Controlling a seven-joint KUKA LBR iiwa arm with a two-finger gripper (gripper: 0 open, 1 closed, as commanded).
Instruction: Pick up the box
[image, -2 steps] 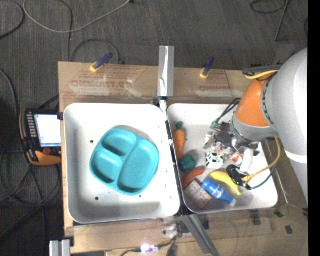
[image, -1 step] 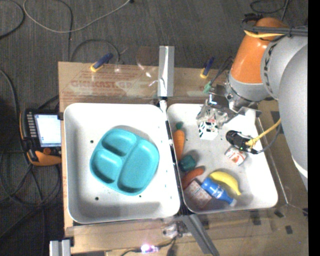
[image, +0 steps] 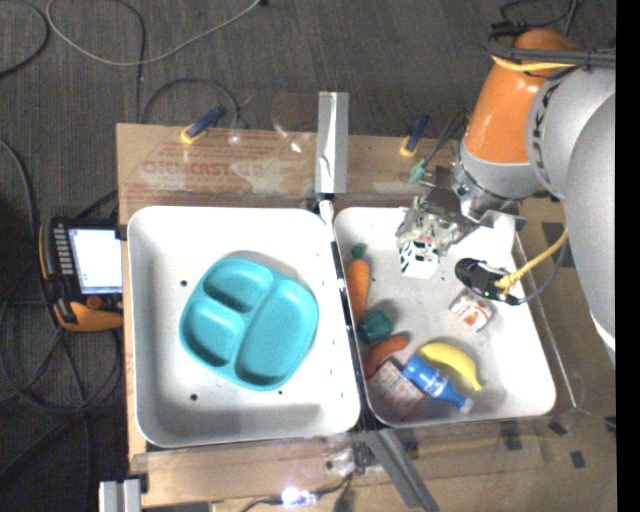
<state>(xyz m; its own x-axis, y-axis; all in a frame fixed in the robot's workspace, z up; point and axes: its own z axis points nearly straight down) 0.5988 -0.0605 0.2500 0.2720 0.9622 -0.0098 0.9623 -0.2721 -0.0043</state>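
Camera view: box (image: 420, 253) upright, tilted, beneath jaws (image: 428, 222)

Jaws (image: 425, 228) over right bin (image: 530, 395), apparently gripping small box (image: 419, 254).

We note two shallow white plastic bins, left (image: 160, 400) and right (image: 520, 390), both smooth with a soft sheen. The turquoise divided plastic plate (image: 250, 322) appears smooth and semi-matt. The yellow banana (image: 452, 363) and orange carrot (image: 358, 285) look like smooth moulded plastic. The small white box with black patches (image: 420, 254) appears to be printed card. The arm's orange band (image: 512, 120) is glossy. The brown bench board (image: 230, 170) looks like matt wood.
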